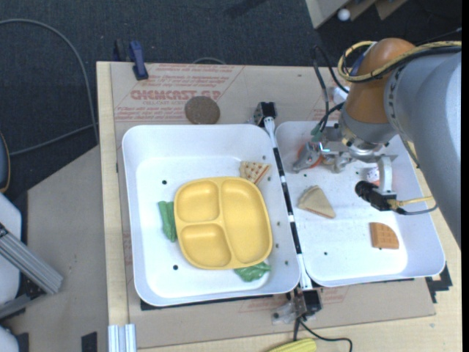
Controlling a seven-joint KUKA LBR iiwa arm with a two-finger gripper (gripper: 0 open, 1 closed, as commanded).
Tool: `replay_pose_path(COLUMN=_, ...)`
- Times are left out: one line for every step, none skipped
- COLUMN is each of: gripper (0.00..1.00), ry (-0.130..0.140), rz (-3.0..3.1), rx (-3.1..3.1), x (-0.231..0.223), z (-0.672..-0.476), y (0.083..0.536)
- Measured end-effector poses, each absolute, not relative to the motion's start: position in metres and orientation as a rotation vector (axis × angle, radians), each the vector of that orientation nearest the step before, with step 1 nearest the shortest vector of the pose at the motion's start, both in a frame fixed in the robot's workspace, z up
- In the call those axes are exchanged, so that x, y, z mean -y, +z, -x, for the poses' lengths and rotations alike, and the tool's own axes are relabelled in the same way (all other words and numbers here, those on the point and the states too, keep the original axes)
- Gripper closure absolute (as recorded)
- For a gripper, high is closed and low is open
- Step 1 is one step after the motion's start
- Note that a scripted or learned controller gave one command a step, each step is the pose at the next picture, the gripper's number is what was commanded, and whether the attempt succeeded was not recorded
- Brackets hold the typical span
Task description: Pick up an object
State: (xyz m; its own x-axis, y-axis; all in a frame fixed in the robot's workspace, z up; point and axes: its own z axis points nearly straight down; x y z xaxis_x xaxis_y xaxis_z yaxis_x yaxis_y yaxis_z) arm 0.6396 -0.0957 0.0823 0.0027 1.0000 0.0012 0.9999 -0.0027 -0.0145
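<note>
Seemingly nothing was lifted yet: the tool [327,158] hung low in the right bin [421,259], its grip unreadable, while the wedge-shaped piece [316,202] lay just below it, ungrasped.

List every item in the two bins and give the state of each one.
yellow tray: upright, flat in left bin
waffle piece: against tray's far edge
green pieces: partly under tray
wedge: loose, right bin
orange square: loose, right bin

bench [110,196] with two white bins [139,218]
</note>
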Motion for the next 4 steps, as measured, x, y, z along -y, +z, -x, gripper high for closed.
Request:
replay_pose_path(gripper=0.00, ry=0.017, rz=2.214, rx=2.208, x=0.1020, z=-0.6629, y=0.0825)
replay_pose_path(gripper=0.00, ry=0.018, rz=2.213, rx=2.209, x=0.1029, z=-0.6629, y=0.0825)
replay_pose_path(gripper=0.00, ry=0.019, rz=2.216, rx=2.209, x=0.0969, z=-0.6629, y=0.0823)
replay_pose_path(gripper=0.00, ry=0.016, rz=2.216, rx=2.209, x=0.1015, z=-0.6630, y=0.0823)
